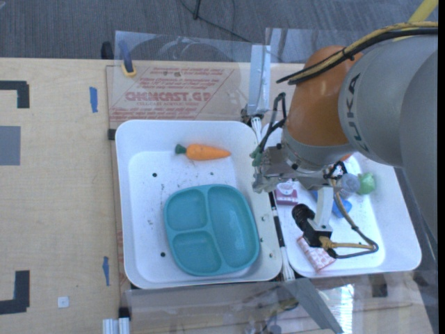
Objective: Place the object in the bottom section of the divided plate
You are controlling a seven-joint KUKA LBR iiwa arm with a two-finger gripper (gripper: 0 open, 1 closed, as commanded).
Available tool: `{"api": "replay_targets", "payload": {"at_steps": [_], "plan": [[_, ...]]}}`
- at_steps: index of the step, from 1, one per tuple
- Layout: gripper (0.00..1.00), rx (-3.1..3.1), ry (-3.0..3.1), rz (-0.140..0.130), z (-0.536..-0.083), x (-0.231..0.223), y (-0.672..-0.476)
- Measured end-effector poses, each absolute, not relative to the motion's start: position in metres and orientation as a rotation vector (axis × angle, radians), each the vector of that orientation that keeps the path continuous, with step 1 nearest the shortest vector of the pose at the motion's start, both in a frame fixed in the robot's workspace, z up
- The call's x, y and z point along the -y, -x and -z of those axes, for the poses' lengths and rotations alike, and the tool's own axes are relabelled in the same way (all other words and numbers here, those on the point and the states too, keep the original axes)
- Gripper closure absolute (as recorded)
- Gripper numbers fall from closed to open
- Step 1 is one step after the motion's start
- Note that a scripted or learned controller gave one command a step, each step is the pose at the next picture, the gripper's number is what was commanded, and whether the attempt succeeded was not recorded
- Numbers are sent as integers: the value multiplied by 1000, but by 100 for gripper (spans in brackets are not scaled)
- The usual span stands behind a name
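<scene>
The task looks barely begun. The teal divided plate sits in the near half of the left bin, and none of its three sections holds anything, so the near section is yet to be filled. The likeliest object, a toy carrot, lies on the bin floor near the far edge, apart from the plate's far rim. The pick, the carry and the drop all seem to remain.

The gripper hangs over the dividing wall between the bins, at the left edge of the right bin, just beside a small red-and-white item. The wrist hides it from above, so I cannot tell how far open it is, and nothing shows in its grasp.
</scene>
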State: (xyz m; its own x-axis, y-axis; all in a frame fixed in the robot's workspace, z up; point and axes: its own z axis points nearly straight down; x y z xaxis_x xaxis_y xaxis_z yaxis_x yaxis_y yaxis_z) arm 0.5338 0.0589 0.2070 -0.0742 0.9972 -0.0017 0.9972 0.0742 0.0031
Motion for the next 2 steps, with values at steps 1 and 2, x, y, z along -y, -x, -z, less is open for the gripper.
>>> {"api": "replay_targets", "payload": {"at_steps": [1, 2], "plan": [[100, -2245, -2194, -2, -291, -78, -658], [100, -2439, -1977, -1, -436, -55, -549]]}}
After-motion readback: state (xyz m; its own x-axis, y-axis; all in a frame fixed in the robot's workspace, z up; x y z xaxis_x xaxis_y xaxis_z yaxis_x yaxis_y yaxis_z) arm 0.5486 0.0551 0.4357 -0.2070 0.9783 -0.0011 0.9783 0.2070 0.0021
